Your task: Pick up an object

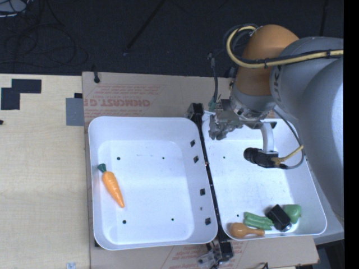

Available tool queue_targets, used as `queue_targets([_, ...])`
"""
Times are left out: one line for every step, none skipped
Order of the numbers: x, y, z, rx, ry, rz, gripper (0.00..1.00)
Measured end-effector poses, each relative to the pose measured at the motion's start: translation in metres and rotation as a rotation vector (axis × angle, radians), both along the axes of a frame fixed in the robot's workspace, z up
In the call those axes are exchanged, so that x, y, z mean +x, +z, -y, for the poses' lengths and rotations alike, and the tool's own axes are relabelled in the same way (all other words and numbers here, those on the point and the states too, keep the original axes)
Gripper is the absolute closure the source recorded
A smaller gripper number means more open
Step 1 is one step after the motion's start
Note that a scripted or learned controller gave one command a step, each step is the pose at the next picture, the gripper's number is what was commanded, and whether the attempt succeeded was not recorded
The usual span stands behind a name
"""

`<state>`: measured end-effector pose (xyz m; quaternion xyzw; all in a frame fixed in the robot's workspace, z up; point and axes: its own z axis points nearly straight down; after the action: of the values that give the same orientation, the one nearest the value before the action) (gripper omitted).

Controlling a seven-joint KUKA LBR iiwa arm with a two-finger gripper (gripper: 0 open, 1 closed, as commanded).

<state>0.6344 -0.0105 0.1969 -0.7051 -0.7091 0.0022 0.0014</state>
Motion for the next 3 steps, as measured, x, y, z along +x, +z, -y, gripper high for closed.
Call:
queue_targets([0.011, 0.152, 0.017, -0.001, -0.002, 0.020, 1.00])
queue_targets([-0.024, 0.101, 0.053, 0.000, -0.009, -0.002, 1.00])
queue_targets([-0.005, 0.151, 0.008, 0.001, -0.001, 0.008, 1.00])
